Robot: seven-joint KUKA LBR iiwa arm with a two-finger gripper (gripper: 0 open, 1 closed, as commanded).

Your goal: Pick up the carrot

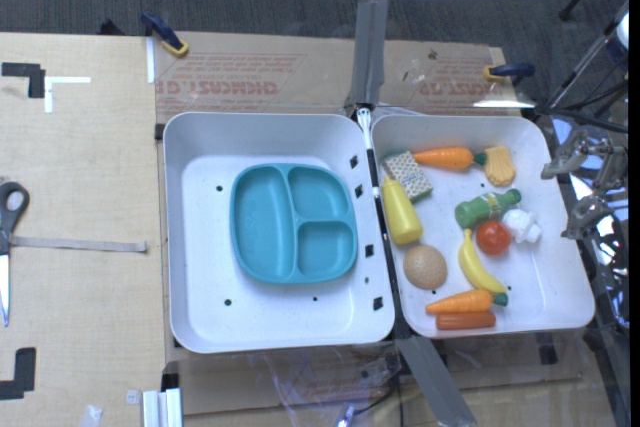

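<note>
Past the right rim of the right-hand bin (560, 310), the edge of the view dissolves into thin metal struts and glare (590, 185). We cannot make out what these parts are, so we cannot tell how the gripper stands.

We take the banana (478, 262), a smooth yellow curved piece, as our landmark. Two carrots lie in its bin. One carrot (443, 156) is well above the banana near the far wall, a glossy orange taper with a green tuft at its right end. The second carrot (465, 301) lies just below the banana, its green end seeming to touch the banana's lower tip. A short orange-red sausage-like stick (465, 320) is pressed against its underside; whether they overlap is hard to judge.

Up and right of the banana, touching it, sits a round red tomato (492, 237). Above that lies a green bottle-like piece (487, 208) whose exact kind is unclear. Left of the banana rests a matte tan ball (425, 266). Up and left lies a yellow squeeze bottle (400, 212). Far left of the banana, in the other bin (190, 315), lies a teal three-part plate (295, 222).
</note>
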